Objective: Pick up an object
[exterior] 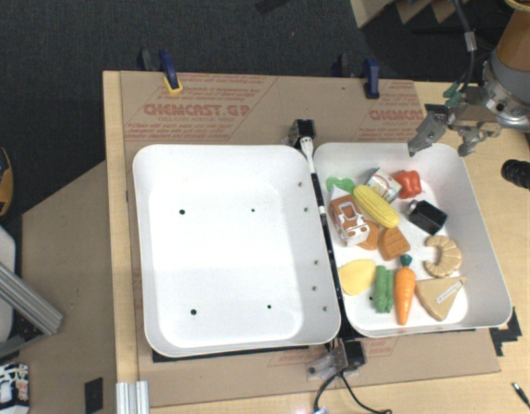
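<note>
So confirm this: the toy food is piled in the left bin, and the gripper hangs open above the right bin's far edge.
Wrong bin. The camera view shows the toy food piled in the right bin; the left bin holds none. The gripper does hang open above the right bin's far edge.

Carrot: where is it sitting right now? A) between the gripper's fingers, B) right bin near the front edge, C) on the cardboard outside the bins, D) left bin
B: the carrot lies in the right bin toward its front edge, between the green vegetable and the bread wedge, while the gripper hovers at the bin's far rim with open fingers holding nothing.
</note>
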Robot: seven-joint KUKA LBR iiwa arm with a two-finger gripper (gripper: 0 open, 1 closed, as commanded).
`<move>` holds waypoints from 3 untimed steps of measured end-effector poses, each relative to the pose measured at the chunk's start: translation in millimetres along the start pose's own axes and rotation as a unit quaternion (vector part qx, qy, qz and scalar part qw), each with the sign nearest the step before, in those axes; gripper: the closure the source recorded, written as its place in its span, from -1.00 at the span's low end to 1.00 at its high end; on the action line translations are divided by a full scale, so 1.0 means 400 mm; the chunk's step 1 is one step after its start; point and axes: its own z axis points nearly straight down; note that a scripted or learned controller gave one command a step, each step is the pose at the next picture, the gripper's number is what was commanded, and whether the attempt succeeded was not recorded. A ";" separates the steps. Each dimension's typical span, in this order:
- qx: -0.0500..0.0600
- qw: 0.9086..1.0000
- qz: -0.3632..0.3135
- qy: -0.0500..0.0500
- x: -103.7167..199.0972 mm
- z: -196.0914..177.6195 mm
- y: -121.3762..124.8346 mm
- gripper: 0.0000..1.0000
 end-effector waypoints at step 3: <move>0.004 1.000 0.002 0.001 -0.086 0.468 -0.175 1.00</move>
